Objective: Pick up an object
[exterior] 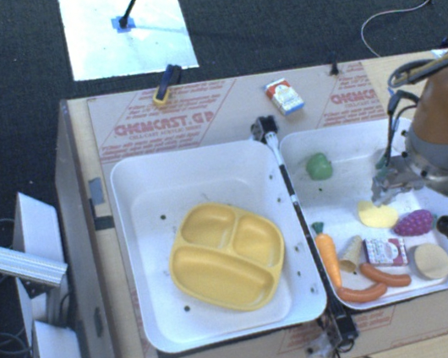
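My gripper [384,188] reaches down into the right bin [337,141], right above the top edge of a pale yellow piece [376,215]. A purple grape bunch [414,223] lies just right of that piece. Further in the same bin sit a green pepper [319,166], a carrot [328,256], a red-and-white box [385,251], a sausage [384,274], a tan round bun [432,261] and a small beige cone [350,253]. Nothing shows between the fingers.
The left bin [147,256] holds a yellow divided tray [225,255]. On the bench behind the bins lie a small red-and-white carton [283,96] and a yellow-and-blue tool [165,85]. A black divider bar [292,196] runs between the bins.
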`<action>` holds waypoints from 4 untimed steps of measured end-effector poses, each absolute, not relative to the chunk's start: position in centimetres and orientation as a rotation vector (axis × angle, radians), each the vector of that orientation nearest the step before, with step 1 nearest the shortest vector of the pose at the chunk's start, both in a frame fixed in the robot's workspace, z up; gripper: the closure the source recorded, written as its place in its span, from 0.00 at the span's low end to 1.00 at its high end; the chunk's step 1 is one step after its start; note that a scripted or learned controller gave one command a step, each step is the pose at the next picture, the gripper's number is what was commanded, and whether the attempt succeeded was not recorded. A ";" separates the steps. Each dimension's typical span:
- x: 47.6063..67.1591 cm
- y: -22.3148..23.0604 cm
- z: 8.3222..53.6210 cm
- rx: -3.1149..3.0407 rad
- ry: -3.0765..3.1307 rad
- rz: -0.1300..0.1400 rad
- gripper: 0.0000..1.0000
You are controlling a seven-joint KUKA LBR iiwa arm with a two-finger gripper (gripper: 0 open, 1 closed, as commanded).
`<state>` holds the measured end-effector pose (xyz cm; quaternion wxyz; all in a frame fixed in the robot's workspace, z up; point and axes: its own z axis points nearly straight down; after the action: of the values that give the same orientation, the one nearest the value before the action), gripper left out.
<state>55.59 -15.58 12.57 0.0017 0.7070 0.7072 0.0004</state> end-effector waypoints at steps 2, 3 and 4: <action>54.8 -15.5 8.5 2.219 2.221 0.001 0.00; 61.0 -20.7 26.2 2.212 2.220 0.005 0.00; 55.2 -18.7 14.7 2.221 2.224 -0.001 0.00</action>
<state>55.18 -18.71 14.73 -0.0008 0.7065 0.7077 -0.0003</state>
